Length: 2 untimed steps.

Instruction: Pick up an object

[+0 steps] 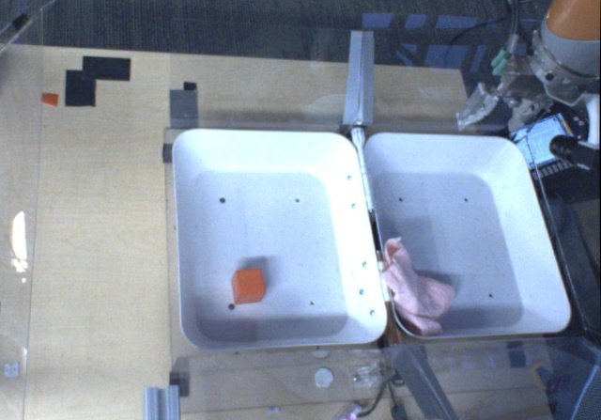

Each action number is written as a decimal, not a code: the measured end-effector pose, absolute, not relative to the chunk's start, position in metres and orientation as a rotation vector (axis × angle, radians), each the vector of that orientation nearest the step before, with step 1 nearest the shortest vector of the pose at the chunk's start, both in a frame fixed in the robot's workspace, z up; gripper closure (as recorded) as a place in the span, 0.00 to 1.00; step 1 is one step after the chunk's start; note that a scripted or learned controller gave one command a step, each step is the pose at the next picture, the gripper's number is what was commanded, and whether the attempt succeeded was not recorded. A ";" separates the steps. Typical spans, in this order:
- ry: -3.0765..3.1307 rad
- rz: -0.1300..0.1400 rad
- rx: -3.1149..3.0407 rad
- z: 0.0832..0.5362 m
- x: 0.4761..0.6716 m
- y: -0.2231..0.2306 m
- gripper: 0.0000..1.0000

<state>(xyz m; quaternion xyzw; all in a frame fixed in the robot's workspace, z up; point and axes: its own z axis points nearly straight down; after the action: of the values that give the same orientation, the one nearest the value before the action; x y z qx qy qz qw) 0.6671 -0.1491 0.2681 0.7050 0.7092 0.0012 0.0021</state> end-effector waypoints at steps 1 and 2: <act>2.063 0.004 2.363 0.214 0.575 -0.193 0.00; 2.454 0.004 1.953 0.193 0.507 -0.192 0.00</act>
<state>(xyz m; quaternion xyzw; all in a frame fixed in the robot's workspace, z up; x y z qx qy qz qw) 0.5066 -0.1922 0.1925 0.6227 0.7824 0.0012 0.0028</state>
